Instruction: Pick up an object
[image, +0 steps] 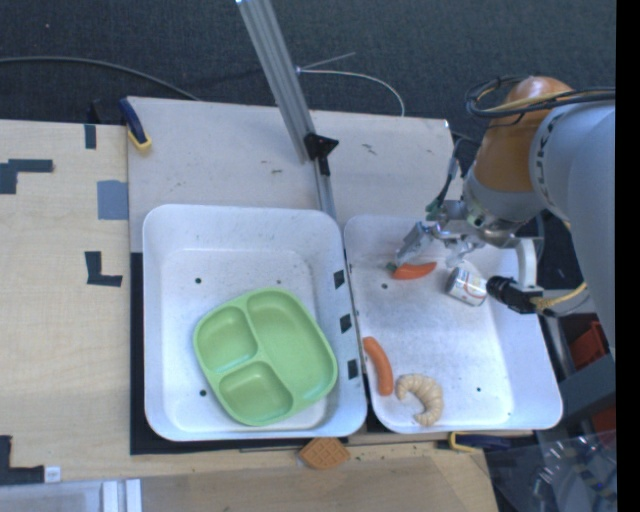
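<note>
croissant (421, 397) at front; gripper (408, 256) low over carrot (414, 269)

A green divided plate (265, 355) lies in the left white bin (160, 300)

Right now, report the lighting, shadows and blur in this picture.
Camera view: even, soft light, with faint shadows beside the green tray and under the gripper; no harsh glare on the right bin; overall slightly soft, so the orange carrot and the croissant lack fine detail.
</note>
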